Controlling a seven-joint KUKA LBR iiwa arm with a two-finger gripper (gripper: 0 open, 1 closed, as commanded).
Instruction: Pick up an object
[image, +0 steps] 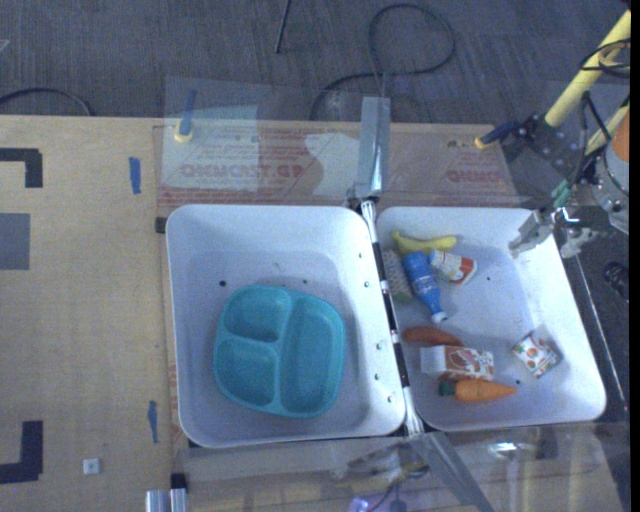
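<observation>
The right bin (570, 330) holds several small items. A yellow banana (425, 241) lies at its far left, with a blue bottle (421, 283) and a small white and red bottle (453, 266) just below it. Nearer the front are a red sausage-like piece (430, 336), a white and red carton (458, 360), an orange carrot (478, 390) and a small juice box (535, 354). My gripper (550, 232) hangs over the bin's far right corner, open, with nothing between its fingers and well apart from every item.
The left bin (200, 250) holds a teal divided plate (280, 350). A metal divider (385, 300) runs between the bins. Yellow and blue tubing (570, 95) and cables crowd the upper right beside the arm.
</observation>
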